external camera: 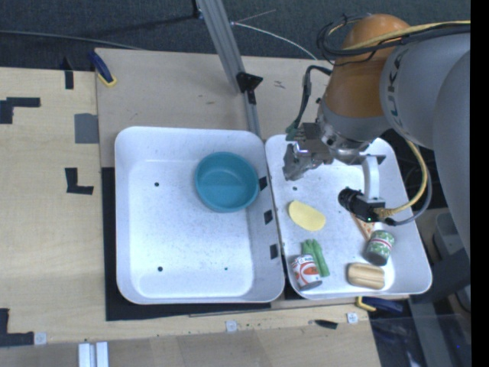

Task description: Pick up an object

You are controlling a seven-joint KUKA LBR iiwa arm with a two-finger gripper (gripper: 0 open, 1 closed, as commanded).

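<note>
grey arm's gripper (296, 161) poised above yellow oval chip (306, 215), nothing seen held | round blue bowl (225, 181) left of chip | green stick (315, 258) just below chip | step: approach; next: descend onto chip

My arm (428, 75) reaches in from the right of the camera view, a broad grey link filling the upper right corner, with my orange band (365, 60) sitting just above the wrist. From there the wrist bends downward and to the left, ending in my gripper (296, 165) (1 dark, blocky metal cluster seen from above). Cables loop around the orange section and trail down my right side. My gripper points down, nothing visibly between its tips.
</note>
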